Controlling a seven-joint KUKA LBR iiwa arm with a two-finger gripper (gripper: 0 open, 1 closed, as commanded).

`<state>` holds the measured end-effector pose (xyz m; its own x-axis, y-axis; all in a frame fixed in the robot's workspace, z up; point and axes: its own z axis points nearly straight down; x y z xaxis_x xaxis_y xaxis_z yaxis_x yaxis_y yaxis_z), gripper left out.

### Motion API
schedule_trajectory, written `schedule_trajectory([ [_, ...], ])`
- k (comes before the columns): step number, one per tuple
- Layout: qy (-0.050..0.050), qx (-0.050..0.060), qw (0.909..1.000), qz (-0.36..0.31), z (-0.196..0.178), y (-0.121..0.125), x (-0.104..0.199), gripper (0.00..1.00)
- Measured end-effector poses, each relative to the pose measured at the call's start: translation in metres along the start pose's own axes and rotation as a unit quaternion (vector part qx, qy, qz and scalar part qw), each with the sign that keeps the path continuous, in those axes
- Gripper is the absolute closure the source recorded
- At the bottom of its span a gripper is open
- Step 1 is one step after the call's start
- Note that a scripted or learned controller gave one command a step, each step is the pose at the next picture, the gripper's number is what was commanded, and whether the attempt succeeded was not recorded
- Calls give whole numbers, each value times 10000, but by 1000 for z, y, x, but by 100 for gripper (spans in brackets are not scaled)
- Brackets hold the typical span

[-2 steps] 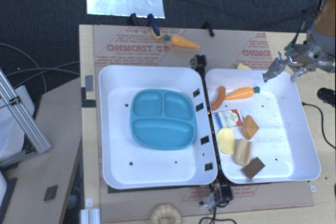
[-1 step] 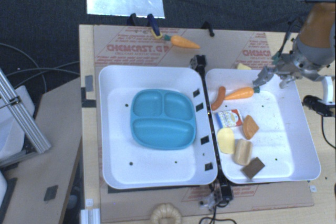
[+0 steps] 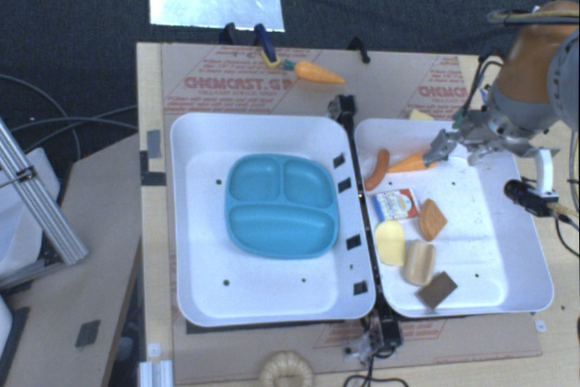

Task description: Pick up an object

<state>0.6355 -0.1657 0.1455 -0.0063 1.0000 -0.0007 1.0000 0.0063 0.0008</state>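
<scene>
Brown block, carrot touching end effector

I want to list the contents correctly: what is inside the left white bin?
The left white bin holds a blue divided plate with nothing visible on it. The bin floor under the plate is covered, so anything beneath it cannot be seen.

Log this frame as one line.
gripper: over right bin, at orange carrot piece | grasp: unconfirmed | blue plate: left bin

Bench w/ two white bins, plus a toy carrot.
</scene>
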Motion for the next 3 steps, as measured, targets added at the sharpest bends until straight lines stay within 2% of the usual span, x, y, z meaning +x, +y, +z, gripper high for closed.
schedule_trajectory([
  [1,0,7,10000,20,42,-2,-4,0],
  [2,-1,-1,10000,15,61,-1,-4,0],
  [3,-4,-22,10000,11,49,0,-4,100],
])
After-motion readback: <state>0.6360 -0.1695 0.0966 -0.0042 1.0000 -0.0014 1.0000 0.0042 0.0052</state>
